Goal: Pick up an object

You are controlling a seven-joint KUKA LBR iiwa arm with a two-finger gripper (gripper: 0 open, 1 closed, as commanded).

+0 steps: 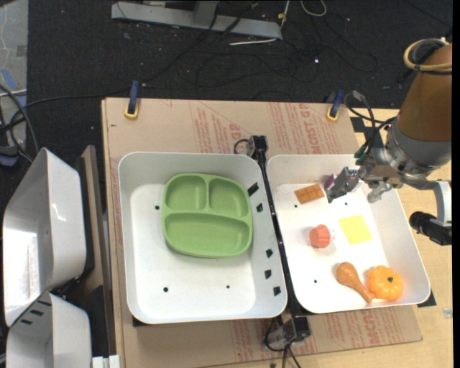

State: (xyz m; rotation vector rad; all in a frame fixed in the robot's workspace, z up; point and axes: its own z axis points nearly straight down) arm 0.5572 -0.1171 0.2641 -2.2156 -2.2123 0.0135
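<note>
You're looking down on a brown cardboard sheet printed with red lettering, laid over the bench; two yellow-handled clamps pin its far edge, one toward each corner. Beyond it you've got dark speckled floor strewn with loose black cables; a grey metal bar lies at a slant along the top. Off to your left, white plastic tubs sit tilted beside the bench; the light is even and flat, throwing only soft shadows.

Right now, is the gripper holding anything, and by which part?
Nothing visible: the gripper hangs over the right bin, near the cracker.
</note>
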